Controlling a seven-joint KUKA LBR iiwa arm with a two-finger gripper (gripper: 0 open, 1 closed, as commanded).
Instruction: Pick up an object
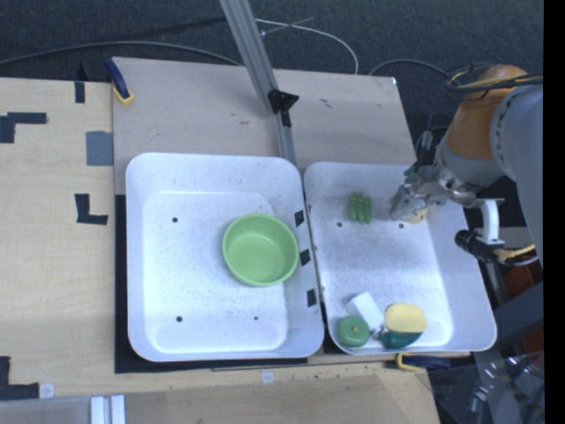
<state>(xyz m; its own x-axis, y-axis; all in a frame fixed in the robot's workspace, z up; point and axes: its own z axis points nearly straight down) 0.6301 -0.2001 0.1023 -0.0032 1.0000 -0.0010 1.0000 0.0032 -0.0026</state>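
Observation:
My gripper [408, 207] hangs low over the upper right part of the right bin [459, 263]. A small green knobbly object [358, 208] lies a short way to its left, apart from it. At the bin's near edge sit a white block [365, 307], a green round object [354, 331], a yellow object [405, 316] and a dark green piece [403, 338], all close together. Nothing shows between the fingers.
A light green bowl [259, 249] stands in the left bin [159, 237]. A grey pole [252, 42] slants down from the top to a black clamp [282, 102] behind the bins. Cables lie across the dark floor at the back.

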